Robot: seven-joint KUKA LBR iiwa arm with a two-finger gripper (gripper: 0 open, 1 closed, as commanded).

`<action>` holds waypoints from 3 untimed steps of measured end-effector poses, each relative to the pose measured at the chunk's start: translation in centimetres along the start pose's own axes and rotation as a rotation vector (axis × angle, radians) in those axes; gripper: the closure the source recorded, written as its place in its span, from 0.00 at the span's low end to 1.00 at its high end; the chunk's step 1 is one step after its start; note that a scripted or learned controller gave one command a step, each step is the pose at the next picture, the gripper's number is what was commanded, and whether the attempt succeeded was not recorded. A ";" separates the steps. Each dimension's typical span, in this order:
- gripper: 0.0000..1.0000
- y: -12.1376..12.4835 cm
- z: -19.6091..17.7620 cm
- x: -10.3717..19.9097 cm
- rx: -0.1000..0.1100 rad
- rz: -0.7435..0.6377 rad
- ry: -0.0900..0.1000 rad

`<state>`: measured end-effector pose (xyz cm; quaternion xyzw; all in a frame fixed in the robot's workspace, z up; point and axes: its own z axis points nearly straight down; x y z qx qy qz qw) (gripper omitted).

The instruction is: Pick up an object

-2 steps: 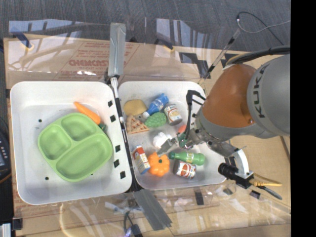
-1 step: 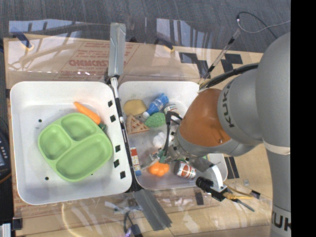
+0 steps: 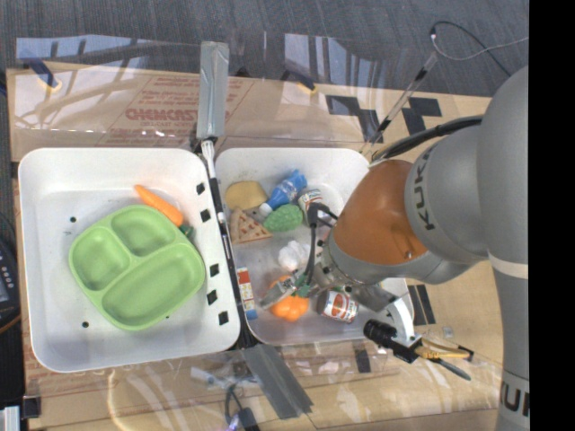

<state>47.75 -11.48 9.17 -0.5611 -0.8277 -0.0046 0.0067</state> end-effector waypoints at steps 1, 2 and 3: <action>0.00 -0.7 -0.1 -1.8 -0.002 0.098 -0.017; 0.00 0.3 0.0 0.8 -0.004 0.354 -0.017; 1.00 0.3 -0.9 0.8 -0.003 0.351 -0.018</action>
